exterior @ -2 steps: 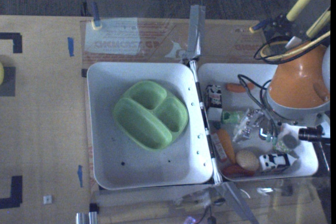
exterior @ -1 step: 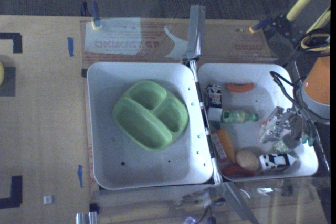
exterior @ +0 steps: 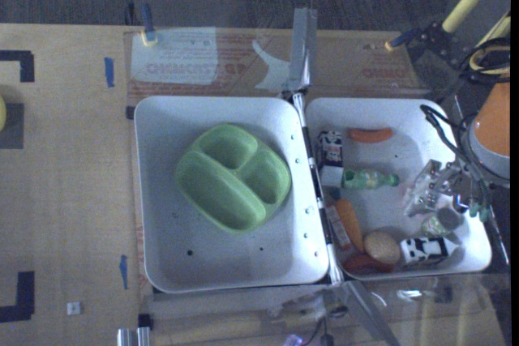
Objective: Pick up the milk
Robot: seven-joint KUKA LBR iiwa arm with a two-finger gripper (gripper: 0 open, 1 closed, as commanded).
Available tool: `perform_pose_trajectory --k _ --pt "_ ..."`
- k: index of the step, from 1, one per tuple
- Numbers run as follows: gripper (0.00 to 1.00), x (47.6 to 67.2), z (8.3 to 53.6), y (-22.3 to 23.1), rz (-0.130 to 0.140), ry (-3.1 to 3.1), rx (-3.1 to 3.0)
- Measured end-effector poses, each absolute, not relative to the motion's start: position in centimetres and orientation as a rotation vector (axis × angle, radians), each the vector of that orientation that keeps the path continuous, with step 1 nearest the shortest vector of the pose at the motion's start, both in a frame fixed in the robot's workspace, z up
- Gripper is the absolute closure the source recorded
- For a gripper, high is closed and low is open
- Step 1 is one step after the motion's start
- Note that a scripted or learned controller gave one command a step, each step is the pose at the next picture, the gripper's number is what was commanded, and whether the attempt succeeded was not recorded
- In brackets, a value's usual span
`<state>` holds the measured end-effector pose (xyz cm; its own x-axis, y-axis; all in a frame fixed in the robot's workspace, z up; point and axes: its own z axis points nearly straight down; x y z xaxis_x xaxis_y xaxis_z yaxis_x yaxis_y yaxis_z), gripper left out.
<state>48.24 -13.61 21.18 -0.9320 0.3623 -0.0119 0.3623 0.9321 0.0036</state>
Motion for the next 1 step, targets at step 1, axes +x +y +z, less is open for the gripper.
perform_pose_trajectory --k 1 --pt "1.0 48.04 17.09 -19.46 0.0 3.107 0.438"
